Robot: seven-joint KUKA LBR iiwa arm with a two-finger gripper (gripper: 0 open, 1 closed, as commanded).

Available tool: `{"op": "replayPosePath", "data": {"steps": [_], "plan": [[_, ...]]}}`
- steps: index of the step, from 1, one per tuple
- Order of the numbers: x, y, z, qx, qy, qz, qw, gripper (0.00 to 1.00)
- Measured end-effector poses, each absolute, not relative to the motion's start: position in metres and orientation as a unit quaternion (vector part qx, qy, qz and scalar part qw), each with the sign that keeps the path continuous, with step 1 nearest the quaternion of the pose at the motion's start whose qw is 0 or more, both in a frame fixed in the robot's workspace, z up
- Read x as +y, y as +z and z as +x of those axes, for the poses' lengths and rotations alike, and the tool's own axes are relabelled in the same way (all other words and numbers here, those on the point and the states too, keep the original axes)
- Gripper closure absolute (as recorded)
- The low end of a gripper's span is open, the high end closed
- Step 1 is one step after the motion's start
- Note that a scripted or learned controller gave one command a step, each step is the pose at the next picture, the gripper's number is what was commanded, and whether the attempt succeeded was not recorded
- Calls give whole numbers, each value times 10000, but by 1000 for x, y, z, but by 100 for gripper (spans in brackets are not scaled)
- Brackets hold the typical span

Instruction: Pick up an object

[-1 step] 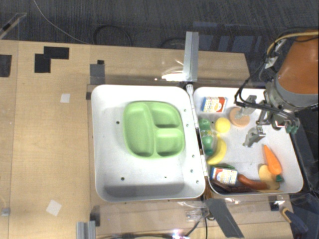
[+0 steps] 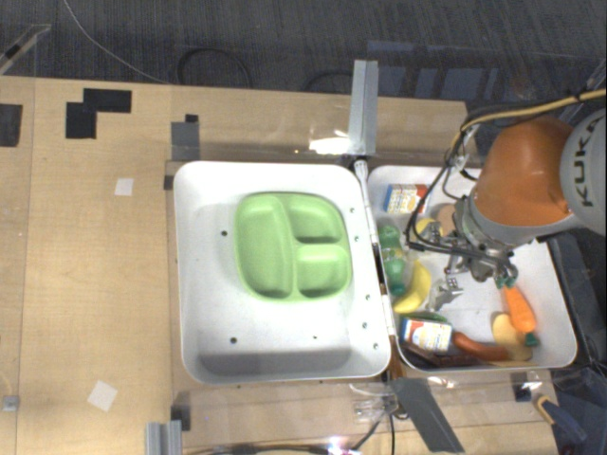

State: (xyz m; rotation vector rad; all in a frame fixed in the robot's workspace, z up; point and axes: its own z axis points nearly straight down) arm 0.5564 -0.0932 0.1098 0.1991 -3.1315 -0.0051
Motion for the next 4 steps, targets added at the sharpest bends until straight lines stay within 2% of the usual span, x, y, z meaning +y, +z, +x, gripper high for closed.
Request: {"op": "replayPosePath", "data": {"steps": [1,2,3,4], "plan": [[-104,91,531,-9998,6,167,-102,0],[-102,106,536,-9996,18,203,-184,100],[-107,253,557,-9995,15,295,-89,100],[-59,224,491,-9998,-7,-197,-32,100]]}}
